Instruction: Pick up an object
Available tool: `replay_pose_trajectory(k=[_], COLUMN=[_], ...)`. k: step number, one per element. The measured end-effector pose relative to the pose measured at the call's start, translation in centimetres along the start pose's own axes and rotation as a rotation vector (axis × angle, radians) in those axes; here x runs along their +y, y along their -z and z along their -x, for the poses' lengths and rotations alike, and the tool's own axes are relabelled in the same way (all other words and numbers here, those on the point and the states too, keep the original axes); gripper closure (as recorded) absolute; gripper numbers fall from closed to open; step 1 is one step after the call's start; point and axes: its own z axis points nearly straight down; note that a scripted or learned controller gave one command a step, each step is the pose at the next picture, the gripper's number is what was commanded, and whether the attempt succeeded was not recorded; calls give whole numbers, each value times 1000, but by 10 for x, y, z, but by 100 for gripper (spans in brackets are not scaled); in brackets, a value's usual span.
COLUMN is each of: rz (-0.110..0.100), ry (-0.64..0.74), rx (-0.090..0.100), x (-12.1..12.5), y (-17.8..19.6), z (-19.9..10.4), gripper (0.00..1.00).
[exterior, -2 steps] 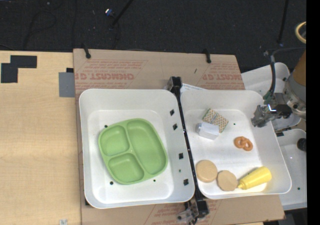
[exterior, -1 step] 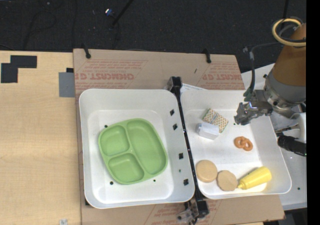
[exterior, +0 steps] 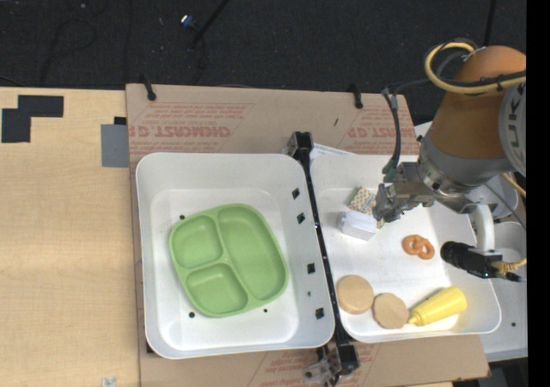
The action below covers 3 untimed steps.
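Note:
My gripper hangs low in the upper left part of the right bin. It sits right beside a small white block and a speckled packet, both just to its left. An orange pretzel-shaped piece lies to its lower right. Two tan round discs and a yellow squeeze bottle lie along the bin's near side. I see nothing lifted by the gripper.
The left bin holds a green divided plate. A black divider runs between the two bins. The arm's grey and orange body looms over the right bin's far right side.

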Motion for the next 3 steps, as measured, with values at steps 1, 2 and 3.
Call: replay_pose_trajectory(k=[1, 2, 3], rz=[1, 1, -2], ry=[0, 1, 1], rx=[0, -1, -1], x=[-5, -5, -13], y=[8, 8, -7], z=[-52, -115, -168], gripper=[100, 100, 100])
